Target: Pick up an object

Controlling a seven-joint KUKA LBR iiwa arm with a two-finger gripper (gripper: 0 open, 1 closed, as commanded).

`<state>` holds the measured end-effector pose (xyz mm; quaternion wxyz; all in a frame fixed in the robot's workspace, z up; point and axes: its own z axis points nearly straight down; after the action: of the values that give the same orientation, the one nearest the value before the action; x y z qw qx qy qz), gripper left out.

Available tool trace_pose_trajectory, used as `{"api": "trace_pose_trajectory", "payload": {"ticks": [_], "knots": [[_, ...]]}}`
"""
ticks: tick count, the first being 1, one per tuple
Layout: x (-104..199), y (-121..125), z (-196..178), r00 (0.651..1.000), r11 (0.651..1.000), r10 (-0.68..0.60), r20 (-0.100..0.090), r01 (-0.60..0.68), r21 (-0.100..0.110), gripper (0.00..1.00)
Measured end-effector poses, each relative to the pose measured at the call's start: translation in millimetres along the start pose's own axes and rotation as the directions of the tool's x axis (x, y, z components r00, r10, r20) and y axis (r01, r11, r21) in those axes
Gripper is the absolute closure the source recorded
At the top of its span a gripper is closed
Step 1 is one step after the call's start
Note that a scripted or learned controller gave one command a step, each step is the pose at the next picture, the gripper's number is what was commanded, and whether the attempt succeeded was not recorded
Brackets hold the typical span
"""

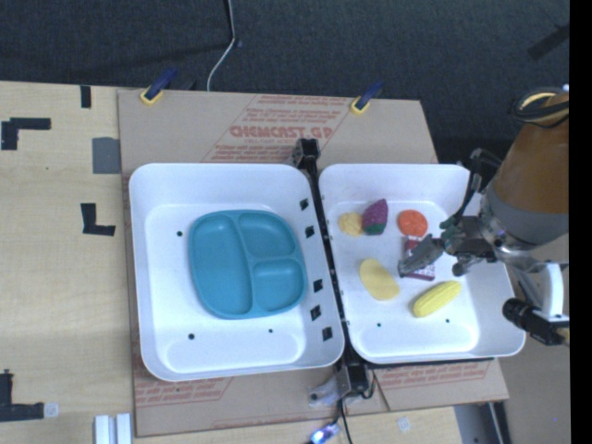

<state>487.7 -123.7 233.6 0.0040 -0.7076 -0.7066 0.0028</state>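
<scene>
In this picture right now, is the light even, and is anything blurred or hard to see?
Camera view: light is even and soft, with faint shadows under the yellow toy corn; the glossy white plastic right bin looks slightly washed out; the two-finger gripper is dark and somewhat blurred, hiding part of a small dark red object.

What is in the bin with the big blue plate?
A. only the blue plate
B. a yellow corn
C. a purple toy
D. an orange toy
A: the blue plate lies alone in the left bin, while the corn, purple toy and orange toy are all in the right bin.
</scene>
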Motion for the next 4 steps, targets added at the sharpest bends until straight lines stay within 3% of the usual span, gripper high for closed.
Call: {"api": "trace_pose_trajectory", "payload": {"ticks": [1,4], "knots": [[0,2,-3,1.000,1.000,-0.003,0.002,0.003,-0.008,0.00],[15,7,136,1.000,1.000,-0.002,0.000,0.002,-0.001,0.00]]}}
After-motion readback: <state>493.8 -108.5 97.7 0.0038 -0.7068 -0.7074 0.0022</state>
